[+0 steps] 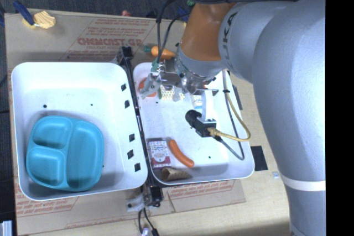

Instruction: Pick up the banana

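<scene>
My gripper (165, 85) hangs low over the far left part of the right bin (235, 166), close to the wall between the two bins. The grey arm with its orange band (207, 25) reaches in from the right and covers much of that bin's far side. A small red thing (142, 84) lies just left of the gripper, against the bin wall; what it is I cannot make out.
In the right bin's near part lie an orange sausage-shaped piece (181, 153), a red and white packet (159, 153) and a brown piece (176, 174). A blue divided plate (66, 152) sits in the left bin (72, 77). An orange item (163, 52) lies behind the right bin.
</scene>
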